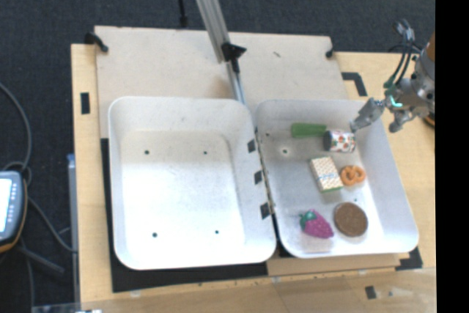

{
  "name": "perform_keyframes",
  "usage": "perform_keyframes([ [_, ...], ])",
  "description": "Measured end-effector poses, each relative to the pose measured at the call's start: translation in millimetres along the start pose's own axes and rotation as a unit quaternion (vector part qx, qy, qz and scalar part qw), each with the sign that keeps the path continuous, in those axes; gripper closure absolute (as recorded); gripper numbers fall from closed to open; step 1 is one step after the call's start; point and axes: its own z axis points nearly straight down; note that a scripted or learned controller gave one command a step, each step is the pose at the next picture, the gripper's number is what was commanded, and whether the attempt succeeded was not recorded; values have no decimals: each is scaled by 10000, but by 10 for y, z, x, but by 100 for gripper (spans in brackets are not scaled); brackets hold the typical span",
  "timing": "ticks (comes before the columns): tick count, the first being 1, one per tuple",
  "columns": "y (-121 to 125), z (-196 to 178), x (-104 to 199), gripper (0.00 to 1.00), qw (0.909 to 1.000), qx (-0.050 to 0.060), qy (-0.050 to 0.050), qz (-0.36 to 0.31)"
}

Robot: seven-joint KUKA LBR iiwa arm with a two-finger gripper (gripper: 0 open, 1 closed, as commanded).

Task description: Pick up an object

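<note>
Objects for picking all lie in the right bin (399, 187), while the left bin (124, 128) beside it shows just its white floor with a few dark dots. Going from left to right inside the right bin: a purple and pink berry-shaped toy (316, 224) sits near the front edge, and a green cylinder (308, 130) lies on its side toward the back. Next comes a tan, speckled block (325, 174) in the middle. Just right of the green cylinder, touching or nearly touching its end, a small can with a red and white label (341, 141) lies tipped over. A brown round disc (351, 219) rests flat near the front, beside the berry toy. An orange pretzel-shaped piece (352, 174) lies just right of the tan block.

At the far right, the gripper (379, 113) hangs over the bin's back right rim, one pale finger (365, 116) slanting down toward the small can. Its jaws look spread apart, and nothing sits between them.
</note>
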Motion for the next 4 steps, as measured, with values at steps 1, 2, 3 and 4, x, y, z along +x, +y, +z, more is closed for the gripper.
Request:
perform_keyframes([
  [1,7,-25,-1,0,10000,-19,-12,-10],
  [2,-55,582,-54,0,10000,13,-6,13],
  [3,20,1173,-54,0,10000,9,-7,17],
  [4,42,1658,-69,0,10000,-40,-11,29],
])
